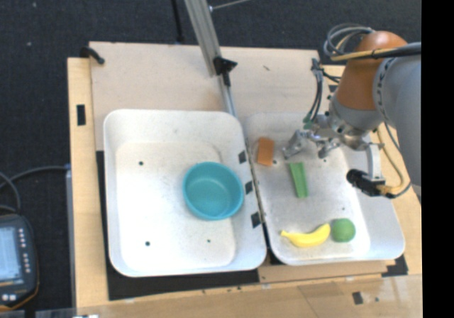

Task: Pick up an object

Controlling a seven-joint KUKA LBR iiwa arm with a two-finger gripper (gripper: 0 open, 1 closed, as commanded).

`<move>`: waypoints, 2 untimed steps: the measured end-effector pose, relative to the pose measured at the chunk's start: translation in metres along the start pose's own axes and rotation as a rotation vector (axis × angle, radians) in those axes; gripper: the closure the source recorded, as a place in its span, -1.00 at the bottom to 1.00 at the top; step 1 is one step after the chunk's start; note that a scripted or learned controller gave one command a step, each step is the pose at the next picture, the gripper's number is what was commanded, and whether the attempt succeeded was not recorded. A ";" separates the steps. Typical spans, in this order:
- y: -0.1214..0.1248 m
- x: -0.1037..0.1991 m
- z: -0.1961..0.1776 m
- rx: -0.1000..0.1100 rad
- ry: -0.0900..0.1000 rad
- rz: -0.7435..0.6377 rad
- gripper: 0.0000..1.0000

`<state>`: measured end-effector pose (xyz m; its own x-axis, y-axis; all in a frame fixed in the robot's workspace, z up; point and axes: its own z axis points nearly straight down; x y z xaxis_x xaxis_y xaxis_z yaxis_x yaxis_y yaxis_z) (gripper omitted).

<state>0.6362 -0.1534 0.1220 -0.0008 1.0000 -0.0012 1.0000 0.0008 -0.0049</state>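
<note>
Green block (299,179) lies just below the gripper (310,145) (orange piece (264,152) beside).

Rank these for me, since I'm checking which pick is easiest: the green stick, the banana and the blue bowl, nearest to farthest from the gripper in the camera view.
1. Green stick, in the right bin just below the gripper.
2. Banana, at the right bin's near edge, beside the green ball.
3. Blue bowl, over in the left bin.

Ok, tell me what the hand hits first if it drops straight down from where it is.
Probably the green block: the hand hangs just above its upper end over the right bin. Depth is unclear from this slant; it might land on bin floor beside it.
</note>
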 end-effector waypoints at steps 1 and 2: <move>0.000 -0.001 0.022 -0.003 -0.001 0.003 -1.00; 0.001 -0.002 0.009 -0.010 -0.002 0.005 1.00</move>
<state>0.6376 -0.1556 0.1132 0.0040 1.0000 -0.0031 1.0000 -0.0040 0.0047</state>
